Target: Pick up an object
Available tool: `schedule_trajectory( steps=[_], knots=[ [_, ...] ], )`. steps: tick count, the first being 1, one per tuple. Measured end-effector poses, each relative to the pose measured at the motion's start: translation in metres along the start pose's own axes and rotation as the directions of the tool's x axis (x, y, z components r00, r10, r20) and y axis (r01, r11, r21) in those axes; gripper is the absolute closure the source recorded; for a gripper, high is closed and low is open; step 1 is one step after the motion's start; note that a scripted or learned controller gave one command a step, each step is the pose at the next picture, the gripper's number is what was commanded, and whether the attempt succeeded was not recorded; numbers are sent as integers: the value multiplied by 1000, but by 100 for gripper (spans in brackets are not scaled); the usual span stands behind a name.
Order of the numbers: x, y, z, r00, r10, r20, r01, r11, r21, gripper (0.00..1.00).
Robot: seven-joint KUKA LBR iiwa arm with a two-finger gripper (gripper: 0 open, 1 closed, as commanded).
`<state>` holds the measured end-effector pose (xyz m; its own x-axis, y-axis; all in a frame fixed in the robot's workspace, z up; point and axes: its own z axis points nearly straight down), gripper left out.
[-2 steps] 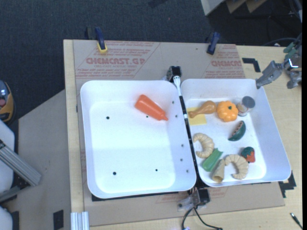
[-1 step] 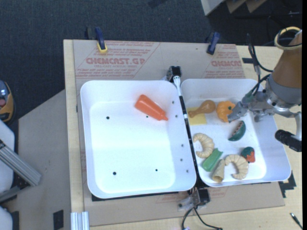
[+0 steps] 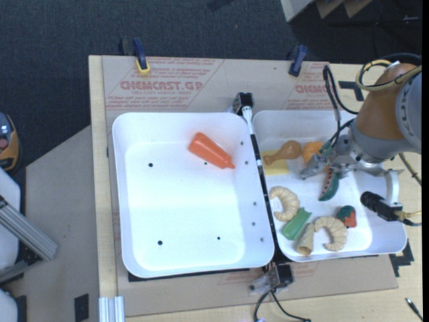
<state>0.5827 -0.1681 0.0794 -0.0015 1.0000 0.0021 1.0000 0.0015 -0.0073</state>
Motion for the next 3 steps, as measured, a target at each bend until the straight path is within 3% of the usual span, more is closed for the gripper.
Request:
schedule_trajectory(
  steps=[1,2,3],
  knots=[
    [2,48,-6,1000,-1,4,1,1000,-13,0],
    [1,47,-17,1000,0,5,0,1000,-12,100],
    [110,44,-112,1000,-9,0,9,1000,-18,100]
  ],
)
